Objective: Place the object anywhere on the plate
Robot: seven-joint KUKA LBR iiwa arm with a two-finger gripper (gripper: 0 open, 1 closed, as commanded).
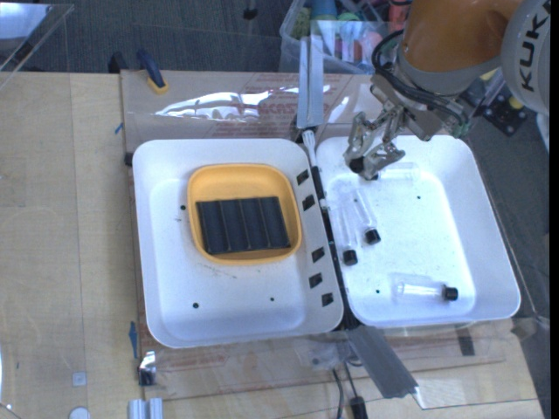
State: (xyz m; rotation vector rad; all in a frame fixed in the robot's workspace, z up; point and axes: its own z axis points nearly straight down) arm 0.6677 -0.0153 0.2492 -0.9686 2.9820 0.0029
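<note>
Black letters "KU", cut off by the frame edge, can be read on the grey arm casing [533, 46], up and right of the hand [371, 157].

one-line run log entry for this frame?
tool: over right bin, far end | syringes: three, lying in right bin | plate: yellow, left bin, dark ridged block on it | placement: not done

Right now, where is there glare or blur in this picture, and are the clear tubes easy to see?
Camera view: glare streaks the clear sheet behind the bins. The transparent tubes almost vanish against the white right bin; their black caps stand out. The gripper looks slightly soft. The yellow plate with its black block is sharp.
</note>
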